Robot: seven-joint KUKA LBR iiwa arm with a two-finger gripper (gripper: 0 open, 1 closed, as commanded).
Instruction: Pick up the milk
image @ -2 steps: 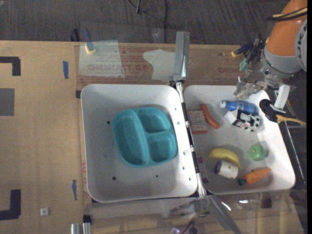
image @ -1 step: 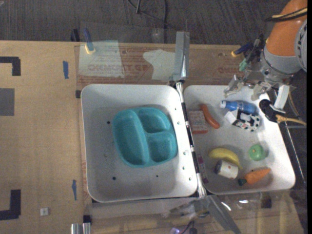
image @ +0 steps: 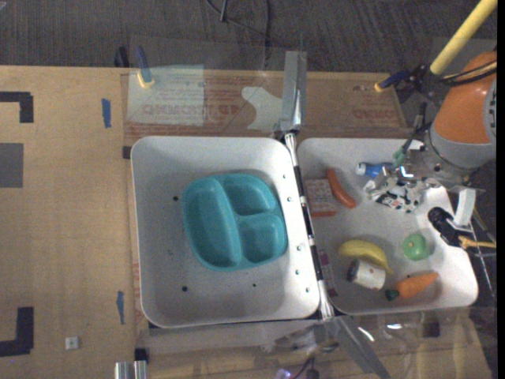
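The milk [image: 398, 193] looks like a small black-and-white patterned carton lying in the back part of the right bin [image: 465, 290], with a blue piece [image: 369, 167] at its left end. My gripper [image: 412, 163] hangs at the end of the grey arm with the orange band [image: 465, 117], right above the carton's back right side. Its tips are lost against the carton's pattern, so I cannot make out whether it touches the milk.
In the right bin lie an orange sausage [image: 342, 188], a red-and-white flat packet [image: 319, 197], a banana [image: 364, 251], a small can [image: 367, 275], a green apple [image: 416, 247] and a carrot [image: 414, 285]. A teal divided plate [image: 235, 221] sits in the left bin [image: 158, 180].
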